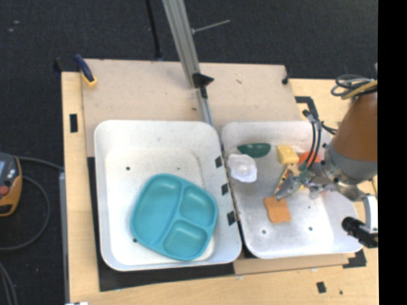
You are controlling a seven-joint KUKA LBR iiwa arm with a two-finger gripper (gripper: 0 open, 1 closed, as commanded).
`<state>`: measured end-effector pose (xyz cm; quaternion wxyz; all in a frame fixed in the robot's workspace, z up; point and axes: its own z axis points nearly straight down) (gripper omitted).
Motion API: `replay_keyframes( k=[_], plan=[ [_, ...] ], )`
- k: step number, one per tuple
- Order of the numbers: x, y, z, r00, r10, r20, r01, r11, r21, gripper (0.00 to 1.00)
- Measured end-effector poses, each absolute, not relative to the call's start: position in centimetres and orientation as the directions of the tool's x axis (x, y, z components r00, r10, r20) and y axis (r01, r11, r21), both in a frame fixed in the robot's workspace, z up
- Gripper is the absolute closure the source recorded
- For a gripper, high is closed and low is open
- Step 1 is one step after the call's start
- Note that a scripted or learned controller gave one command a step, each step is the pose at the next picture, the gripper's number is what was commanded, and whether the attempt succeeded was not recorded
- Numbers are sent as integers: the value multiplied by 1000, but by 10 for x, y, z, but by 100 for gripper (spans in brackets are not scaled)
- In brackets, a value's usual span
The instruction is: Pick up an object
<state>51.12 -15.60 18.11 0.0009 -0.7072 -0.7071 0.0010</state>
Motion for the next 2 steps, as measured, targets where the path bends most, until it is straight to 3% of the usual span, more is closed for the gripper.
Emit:
replay_keyframes(
  k=[1,2],
  plan=[
    [506,-166,127,1,1000,0,1000,-1,-3,0],
    [508,-167,141,3,1000,-2,1000,-3,4,100]
  ],
)
